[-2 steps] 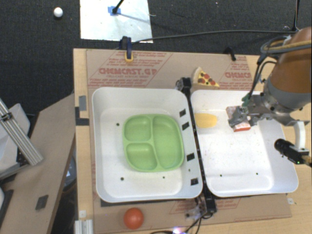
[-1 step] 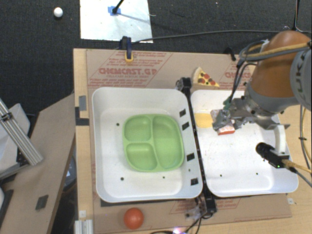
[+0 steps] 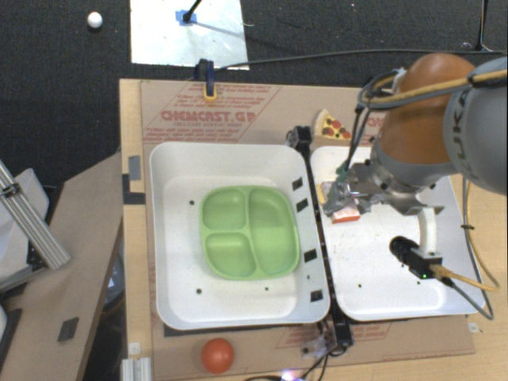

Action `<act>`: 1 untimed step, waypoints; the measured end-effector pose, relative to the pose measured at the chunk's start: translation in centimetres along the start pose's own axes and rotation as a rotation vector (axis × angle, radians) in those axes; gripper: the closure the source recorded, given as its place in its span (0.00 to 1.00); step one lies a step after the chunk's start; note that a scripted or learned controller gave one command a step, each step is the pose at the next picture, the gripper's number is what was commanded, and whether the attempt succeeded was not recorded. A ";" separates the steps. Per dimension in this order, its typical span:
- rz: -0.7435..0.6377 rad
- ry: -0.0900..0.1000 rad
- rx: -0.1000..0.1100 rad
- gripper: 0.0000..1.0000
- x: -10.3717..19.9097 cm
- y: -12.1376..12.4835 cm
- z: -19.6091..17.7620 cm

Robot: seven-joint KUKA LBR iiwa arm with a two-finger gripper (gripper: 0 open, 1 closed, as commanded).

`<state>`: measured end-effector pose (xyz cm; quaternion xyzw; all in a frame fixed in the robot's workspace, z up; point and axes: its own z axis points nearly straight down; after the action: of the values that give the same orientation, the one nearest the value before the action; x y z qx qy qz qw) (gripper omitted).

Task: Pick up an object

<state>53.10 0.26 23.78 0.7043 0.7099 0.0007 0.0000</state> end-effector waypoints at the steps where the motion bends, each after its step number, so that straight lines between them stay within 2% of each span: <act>1: -0.003 0.002 0.001 1.00 5.2 -1.8 -0.5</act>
<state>51.30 5.46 24.28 0.7034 0.7108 0.0011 -0.0008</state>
